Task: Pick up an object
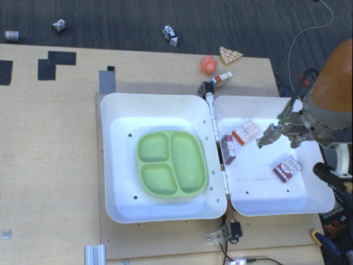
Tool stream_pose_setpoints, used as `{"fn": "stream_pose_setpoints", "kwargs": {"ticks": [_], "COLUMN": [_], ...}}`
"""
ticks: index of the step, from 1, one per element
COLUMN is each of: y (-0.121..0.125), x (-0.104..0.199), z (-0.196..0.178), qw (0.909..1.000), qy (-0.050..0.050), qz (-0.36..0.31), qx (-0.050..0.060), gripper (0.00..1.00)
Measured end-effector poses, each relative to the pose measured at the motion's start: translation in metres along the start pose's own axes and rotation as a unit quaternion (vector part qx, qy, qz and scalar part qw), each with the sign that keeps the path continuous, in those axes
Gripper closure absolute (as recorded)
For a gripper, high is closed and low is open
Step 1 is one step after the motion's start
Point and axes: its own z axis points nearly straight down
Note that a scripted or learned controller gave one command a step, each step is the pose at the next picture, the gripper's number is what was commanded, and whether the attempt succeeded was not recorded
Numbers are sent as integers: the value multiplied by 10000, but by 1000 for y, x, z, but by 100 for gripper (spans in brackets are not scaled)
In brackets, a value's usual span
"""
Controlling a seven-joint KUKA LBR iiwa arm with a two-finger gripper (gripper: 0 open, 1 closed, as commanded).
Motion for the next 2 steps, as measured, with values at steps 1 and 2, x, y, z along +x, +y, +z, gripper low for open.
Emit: {"fn": "stream_pose_setpoints", "kwargs": {"ticks": [1,2], "y": [-11,-36], "x": [-5,9], "z": [121,150], "qw": [10000,10000], "qy": [1,-16], "qz": [12,18], "qx": [15,-46], "gripper": [0,0]}}
